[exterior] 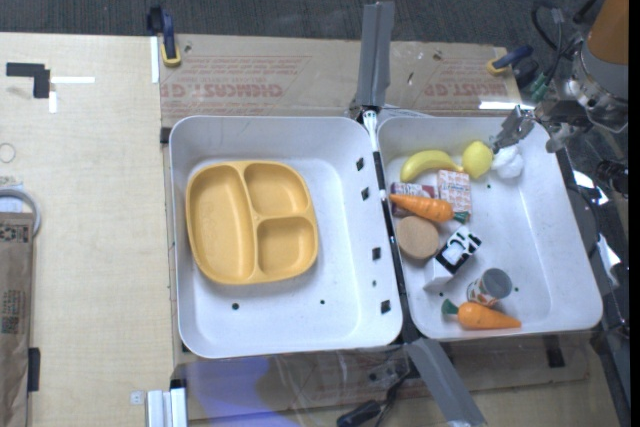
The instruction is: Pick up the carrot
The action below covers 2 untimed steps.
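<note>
Cardboard sheet [300,75] behind bins: red print, upside down, reads roughly "CHEMCO2".

In the right bin [560,215] you have open floor along its right side, from the back wall down to the front. The left half is crowded: one carrot [422,207] lies pressed between a small box [453,187] behind it and a round brown bread [417,238] in front. A banana [427,162] and a lemon [478,158] block the back. The second carrot [481,317] lies near the front wall, just beside a can [489,288]. The left bin [340,305] has a yellow divided tray [253,220], with free floor around it.
</note>
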### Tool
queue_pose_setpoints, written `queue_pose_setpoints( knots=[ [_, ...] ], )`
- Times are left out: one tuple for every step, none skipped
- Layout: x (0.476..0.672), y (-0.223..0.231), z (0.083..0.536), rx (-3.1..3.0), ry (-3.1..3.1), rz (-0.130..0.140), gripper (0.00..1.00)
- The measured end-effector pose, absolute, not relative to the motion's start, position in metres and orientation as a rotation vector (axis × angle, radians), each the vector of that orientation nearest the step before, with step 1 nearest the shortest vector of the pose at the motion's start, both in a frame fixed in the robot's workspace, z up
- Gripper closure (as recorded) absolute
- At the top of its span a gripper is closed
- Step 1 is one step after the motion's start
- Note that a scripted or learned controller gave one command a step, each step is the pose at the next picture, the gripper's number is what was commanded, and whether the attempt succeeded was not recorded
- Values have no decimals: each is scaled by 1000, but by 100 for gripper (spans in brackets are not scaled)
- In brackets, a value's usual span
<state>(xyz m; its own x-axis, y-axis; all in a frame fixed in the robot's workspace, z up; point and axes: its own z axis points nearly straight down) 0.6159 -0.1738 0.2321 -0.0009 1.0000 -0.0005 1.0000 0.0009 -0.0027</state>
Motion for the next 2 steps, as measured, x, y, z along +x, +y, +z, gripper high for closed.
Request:
queue_pose_setpoints(
  knots=[
    [585,-108,96,-2335,-2107,-5,0],
    [553,-48,191,-2462,-1951,4,0]
  ],
)
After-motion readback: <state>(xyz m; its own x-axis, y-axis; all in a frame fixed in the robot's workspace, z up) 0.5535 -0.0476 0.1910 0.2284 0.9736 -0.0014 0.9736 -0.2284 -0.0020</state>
